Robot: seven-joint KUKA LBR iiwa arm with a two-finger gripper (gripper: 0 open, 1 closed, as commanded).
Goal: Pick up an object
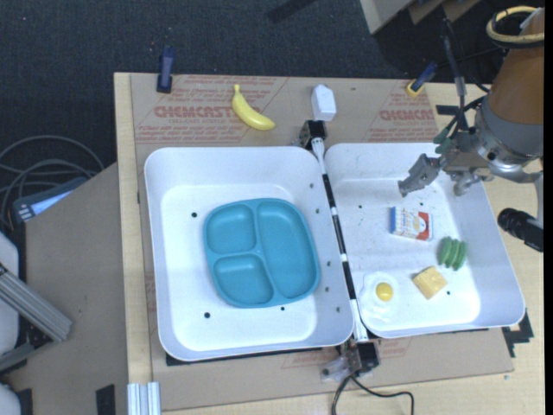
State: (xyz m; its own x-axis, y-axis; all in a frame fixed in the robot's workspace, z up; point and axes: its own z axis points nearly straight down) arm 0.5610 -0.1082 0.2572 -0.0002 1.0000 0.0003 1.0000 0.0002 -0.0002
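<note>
Nearest my camera, at the front edge of the counter [259, 387], a cable connector [350, 366] sits where the two bins meet. My end effector [421, 176] hangs over the back half of the right bin [492, 258], above bare floor; I can't tell how far it is open, and I see nothing in it. Closest to it is the small red-and-white carton [409, 224], lying flat toward the middle; beyond that the green piece [451, 252], the yellow wedge [429, 282] and the fried egg [380, 291] cluster toward the front right corner. My worry: the carton lies flat, so a descent could skid it aside. The green piece and wedge sit near each other, so I might nudge one reaching the other. The egg looks too thin to grip. The blue tray [259, 252] fills the left bin [173, 232]; a banana [250, 111] rests at the counter's back edge.
</note>
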